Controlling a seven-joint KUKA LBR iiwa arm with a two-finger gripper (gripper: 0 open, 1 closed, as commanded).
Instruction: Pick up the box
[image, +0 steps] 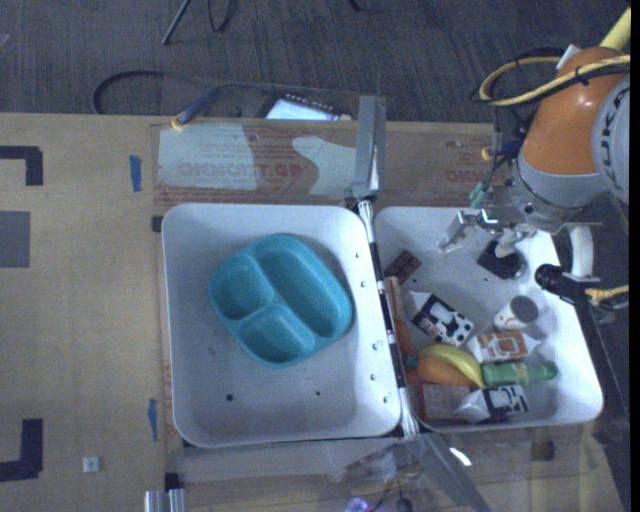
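Observation:
Several boxes lie in the right bin (580, 385): a black-and-white patterned box (443, 320) near the middle, a small orange-and-white carton (503, 346) to its right, a black-and-white box (506, 401) at the front, and a small brown box (403, 265) by the left wall. My gripper (483, 238) hangs over the back part of this bin, open, with nothing between its fingers. A dark object (500, 263) lies just under and in front of it. The patterned box is in front and to the left of the gripper, apart from it.
A blue divided plate (282, 298) lies in the left bin (190, 400). The right bin also holds a banana (450, 358), a green bottle (520, 373), a small white cup (521, 311) and a red packet (437, 400). A raised divider (385, 330) separates the bins.

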